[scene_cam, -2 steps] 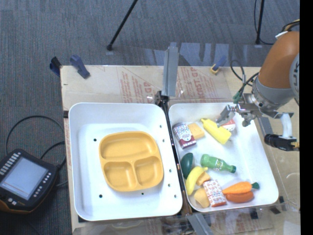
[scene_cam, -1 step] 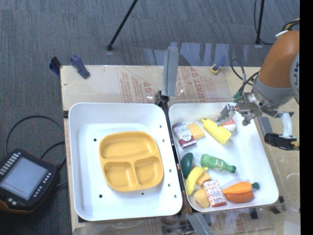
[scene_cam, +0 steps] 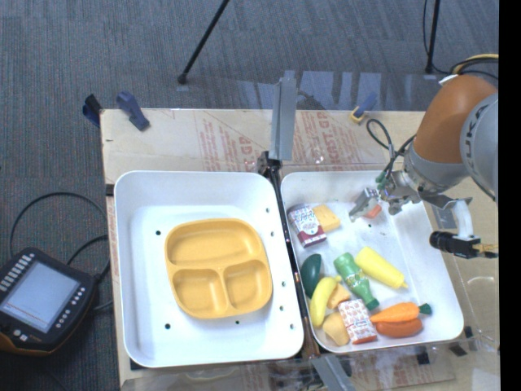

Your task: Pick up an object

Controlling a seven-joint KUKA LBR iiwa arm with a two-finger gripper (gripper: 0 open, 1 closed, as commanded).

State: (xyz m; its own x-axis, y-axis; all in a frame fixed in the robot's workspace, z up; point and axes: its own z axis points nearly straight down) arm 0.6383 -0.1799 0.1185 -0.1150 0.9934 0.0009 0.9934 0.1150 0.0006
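Toys crowd the right bin [scene_cam: 423, 243], while the left bin [scene_cam: 138, 210] carries a yellow divided tray [scene_cam: 218, 265]. Seen from the one overhead camera, the gripper [scene_cam: 370, 208] hangs over the right bin's upper part, and a small orange-red piece [scene_cam: 374, 212] shows between its fingertips, so it looks pinched on that, though the piece is too small to identify. If that grasp is real, the piece is surely light and needs only a gentle squeeze. Other candidates lie nearby: a dark red carton [scene_cam: 305, 224] touching a yellow block [scene_cam: 328, 217], a yellow corn cob [scene_cam: 379, 268], a green bottle [scene_cam: 355, 278], a banana [scene_cam: 322, 299] and a carrot [scene_cam: 397, 318]. These seem to be hollow plastic, stiff but slippery; the rounded ones are best taken across their narrow middle.
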